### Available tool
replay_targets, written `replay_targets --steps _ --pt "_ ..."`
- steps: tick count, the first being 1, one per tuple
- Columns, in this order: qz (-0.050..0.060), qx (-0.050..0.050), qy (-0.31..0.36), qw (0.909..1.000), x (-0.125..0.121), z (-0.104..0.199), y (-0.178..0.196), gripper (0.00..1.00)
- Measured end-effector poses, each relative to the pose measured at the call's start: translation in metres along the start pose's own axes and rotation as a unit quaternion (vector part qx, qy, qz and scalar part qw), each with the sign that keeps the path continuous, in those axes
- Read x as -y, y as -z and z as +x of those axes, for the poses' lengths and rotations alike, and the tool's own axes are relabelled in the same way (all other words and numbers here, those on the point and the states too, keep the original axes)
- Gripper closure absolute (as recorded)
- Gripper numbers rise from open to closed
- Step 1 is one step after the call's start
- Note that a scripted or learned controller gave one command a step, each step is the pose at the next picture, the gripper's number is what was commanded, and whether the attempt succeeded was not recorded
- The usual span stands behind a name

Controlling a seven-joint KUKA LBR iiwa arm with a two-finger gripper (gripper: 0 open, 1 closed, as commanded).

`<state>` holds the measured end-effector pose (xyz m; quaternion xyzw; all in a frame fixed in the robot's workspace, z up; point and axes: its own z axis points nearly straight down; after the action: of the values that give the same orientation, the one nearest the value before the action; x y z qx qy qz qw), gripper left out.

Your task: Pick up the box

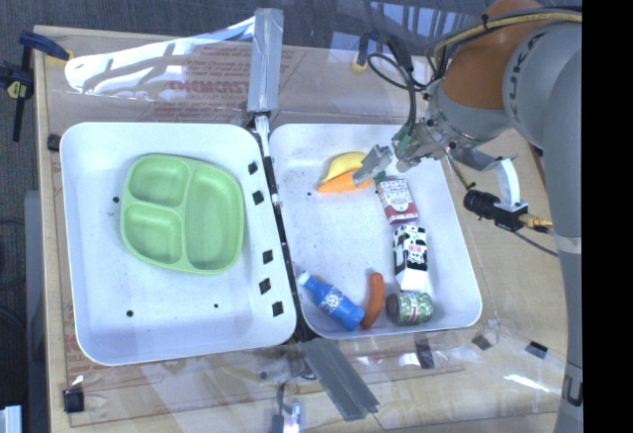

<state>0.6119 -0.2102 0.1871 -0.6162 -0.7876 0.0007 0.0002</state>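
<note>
"So, where is the box?"

"The red box lies flat in the right bin, near the far side. It is not picked up yet."

"Where is the gripper?"

"It is low in that bin, just beside the box but a bit past it. It is right by the carrot and the banana. I cannot tell if it is open or closed, and I see nothing held in it."

"What should it do to get this right?"

"I think it should go over the middle of the box first, then open wide and come straight down. It should squeeze the two long sides, because the box is thin that way."

"What could go wrong?"

"It could grab the carrot by mistake, since that is so close. The milk carton sits just beside the near end of the box, so a bump could push it. A flat box can slip too, so it should lift slowly."
</note>
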Motion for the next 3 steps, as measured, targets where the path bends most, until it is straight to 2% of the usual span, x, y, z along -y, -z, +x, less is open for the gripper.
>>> replay_targets --steps 1,2,3 --pt "-0.001 0.0 0.01 0.9999 0.002 0.001 0.012 0.0" --pt "0.001 0.0 0.008 1.0 -0.005 0.004 -0.003 0.0" --pt "0.0 0.0 0.007 1.0 0.0 0.001 0.013 0.0"
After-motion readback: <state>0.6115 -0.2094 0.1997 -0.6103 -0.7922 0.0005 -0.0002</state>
